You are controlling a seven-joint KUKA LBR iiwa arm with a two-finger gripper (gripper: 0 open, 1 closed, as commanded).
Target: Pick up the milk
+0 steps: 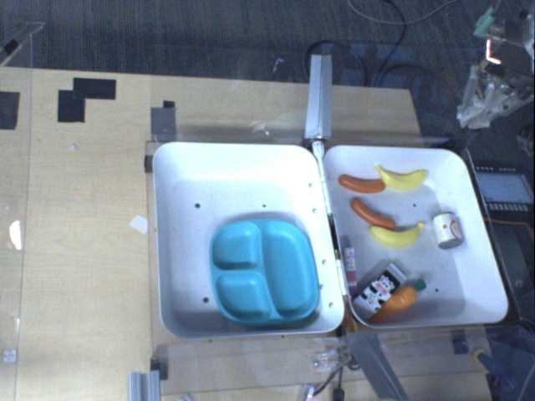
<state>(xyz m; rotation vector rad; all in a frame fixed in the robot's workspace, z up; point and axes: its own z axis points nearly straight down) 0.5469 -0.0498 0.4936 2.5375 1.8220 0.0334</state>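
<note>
The milk (378, 286) is a small carton with black and white patches, lying in the near left corner of the right bin (473, 192). An orange carrot (395, 301) lies against its near side. My gripper (488, 105) hangs at the view's top right, beyond the far right corner of that bin and well away from the milk. It looks pale and blurred, with nothing visibly in it.
The right bin also holds two sausages (361, 183) (373, 215), two bananas (402, 177) (395, 236), a small can (447, 230) and a thin pink item (349, 262) by the left wall. A blue divided plate (264, 269) lies in the left bin (192, 182).
</note>
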